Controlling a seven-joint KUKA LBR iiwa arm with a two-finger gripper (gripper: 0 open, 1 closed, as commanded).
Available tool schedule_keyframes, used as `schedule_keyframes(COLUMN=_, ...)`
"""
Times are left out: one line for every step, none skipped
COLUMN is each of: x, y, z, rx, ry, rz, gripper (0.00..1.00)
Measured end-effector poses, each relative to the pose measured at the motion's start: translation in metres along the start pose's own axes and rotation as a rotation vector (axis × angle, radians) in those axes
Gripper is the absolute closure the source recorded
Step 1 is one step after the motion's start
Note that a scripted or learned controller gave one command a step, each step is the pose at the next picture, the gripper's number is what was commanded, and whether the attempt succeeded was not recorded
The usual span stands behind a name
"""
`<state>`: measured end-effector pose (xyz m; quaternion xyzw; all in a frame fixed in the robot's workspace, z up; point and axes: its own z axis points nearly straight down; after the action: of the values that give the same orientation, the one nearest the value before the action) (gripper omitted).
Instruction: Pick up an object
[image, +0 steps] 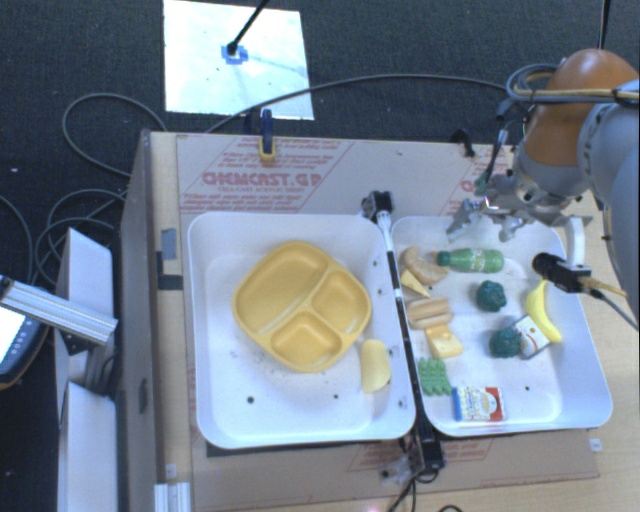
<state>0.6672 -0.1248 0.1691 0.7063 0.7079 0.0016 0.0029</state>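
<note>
Nothing is held yet. The gripper (487, 212) is poised above the right bin's (585, 385) far edge, jaws apparently spread and empty. A green bottle (470, 261) lies just below it, among toy foods; grasping and lifting remain undone.

the surface (300, 170), a printed brown board, carries two white bins side by side: left bin (215, 400), right bin (585, 395).
</note>
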Motion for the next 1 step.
schedule_keyframes(x=0.0212, y=-0.0305, z=0.0775, rx=-0.008, ry=0.001, rz=0.000, gripper=0.00)
